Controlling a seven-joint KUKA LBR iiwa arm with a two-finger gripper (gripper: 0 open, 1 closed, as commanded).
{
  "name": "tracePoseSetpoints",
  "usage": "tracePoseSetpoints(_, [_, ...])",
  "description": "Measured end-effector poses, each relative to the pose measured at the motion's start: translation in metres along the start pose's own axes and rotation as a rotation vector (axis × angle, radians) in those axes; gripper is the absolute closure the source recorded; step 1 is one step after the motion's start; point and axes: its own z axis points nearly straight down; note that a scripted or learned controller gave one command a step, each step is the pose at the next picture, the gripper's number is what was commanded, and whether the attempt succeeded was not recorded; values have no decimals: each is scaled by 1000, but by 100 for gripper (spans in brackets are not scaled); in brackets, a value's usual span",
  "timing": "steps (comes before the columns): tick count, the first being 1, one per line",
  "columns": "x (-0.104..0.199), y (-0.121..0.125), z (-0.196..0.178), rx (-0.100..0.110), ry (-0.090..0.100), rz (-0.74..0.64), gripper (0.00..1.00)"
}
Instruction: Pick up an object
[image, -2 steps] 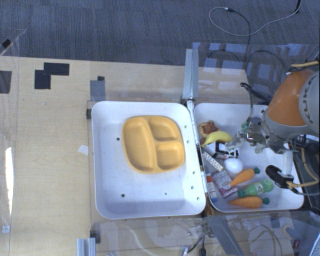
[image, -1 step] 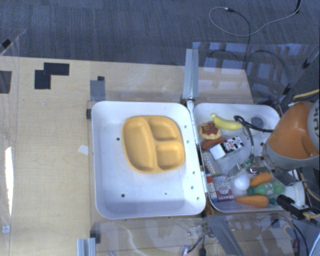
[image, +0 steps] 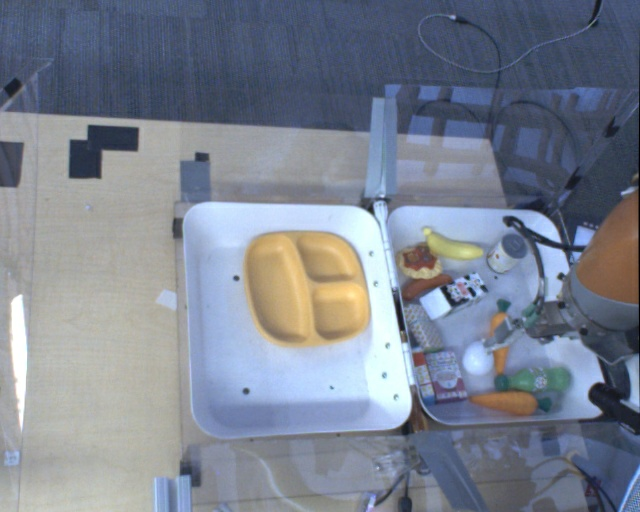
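Carrot (image: 507, 403) at near rim; gripper (image: 510, 330) above, fingers possibly empty.

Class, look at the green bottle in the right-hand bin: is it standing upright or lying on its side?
Lying on its side. The green bottle stretches lengthwise across the floor of the right bin, just above the carrot.

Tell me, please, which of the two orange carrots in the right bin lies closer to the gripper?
The smaller carrot, slanting beside the gripper. The larger carrot lies flat farther off, along the near wall of the right bin.
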Motion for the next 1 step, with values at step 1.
tracePoseSetpoints(1, [-34, -6, 47, 4, 2, -1, 0])
